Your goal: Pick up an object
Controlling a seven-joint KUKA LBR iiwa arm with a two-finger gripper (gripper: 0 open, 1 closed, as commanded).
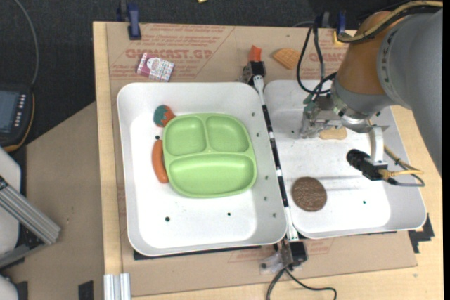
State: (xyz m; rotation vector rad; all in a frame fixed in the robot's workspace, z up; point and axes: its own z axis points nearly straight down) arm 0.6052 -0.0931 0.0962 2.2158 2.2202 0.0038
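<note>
The hand (pixel 318 124) hung low in the right bin (pixel 404 211), just beside a tan bread-like piece (pixel 333 133); whether it gripped anything I couldn't tell. A brown cookie (pixel 309 193) lay nearer, a green plate (pixel 209 154) filled the left bin (pixel 133 172).

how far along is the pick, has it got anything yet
Nothing looks lifted yet. The end effector is down in the right bin, right at a tan bread-like piece near the bin's upper part, so a grasp attempt seems in hand, though I can't tell if it has a grip. The brown cookie lies on the bin floor. Left to do: secure an object and raise it clear.
</note>
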